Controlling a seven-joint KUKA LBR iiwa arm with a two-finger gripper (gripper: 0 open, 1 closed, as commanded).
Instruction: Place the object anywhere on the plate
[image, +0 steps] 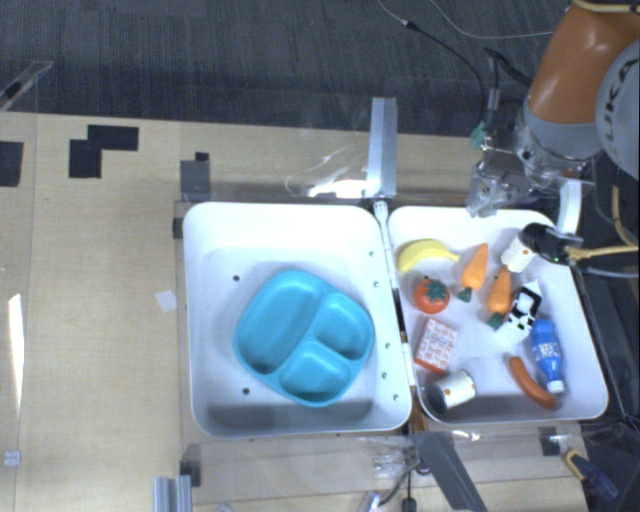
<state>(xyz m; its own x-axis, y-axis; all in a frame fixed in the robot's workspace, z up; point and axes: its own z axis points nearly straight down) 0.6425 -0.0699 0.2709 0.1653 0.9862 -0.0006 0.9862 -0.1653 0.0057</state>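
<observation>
The left bin (205, 300) holds the blue plate (305, 336), a three-compartment dish lying near the bin's centre, and nothing rests on it. So the task looks barely begun: no object has reached the plate, and picking, carrying and setting down all remain.

The right bin (585, 345) carries the candidates. From its centre, a yellow banana (425, 254) sits at eleven o'clock, two carrots (474, 268) at twelve, a tomato (432, 292) at ten, a red-and-white box (436, 343) at eight, a metal can (455, 390) at seven, a sausage (530, 382) at five, and a blue bottle (546, 354) at four. Which one is meant cannot be told.

The arm (575, 60) enters at the view's one o'clock, its orange band above the wrist, leaning over the right bin's far rim. The gripper (492, 190) hangs at that bin's twelve o'clock edge, apart from every item; whether its fingers are spread or closed cannot be made out.
</observation>
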